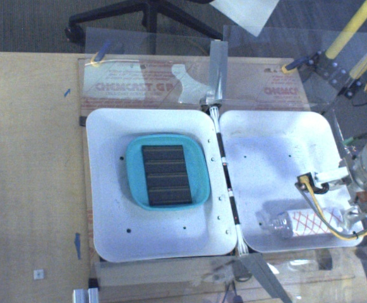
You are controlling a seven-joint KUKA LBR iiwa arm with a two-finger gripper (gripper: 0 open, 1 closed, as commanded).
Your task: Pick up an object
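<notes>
Tool point(364, 201) state unclear above right bin point(265, 131), near bottle point(300, 221); teal tray point(167, 171) fills left bin point(107, 188)

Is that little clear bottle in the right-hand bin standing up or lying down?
Lying down. The bottle rests on its side on the right bin floor, cap end left, its red-checked label facing up.

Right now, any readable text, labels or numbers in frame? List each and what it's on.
"CHEMCAST GP" (my best reading, faint red print): on the protective-film panel behind the left bin.
Red print of the same style on the panel behind the right bin: too blurred to read.
Clear bottle with red crosshatch label, in the right bin: no words legible.
Teal tray in the left bin: no text.
</notes>
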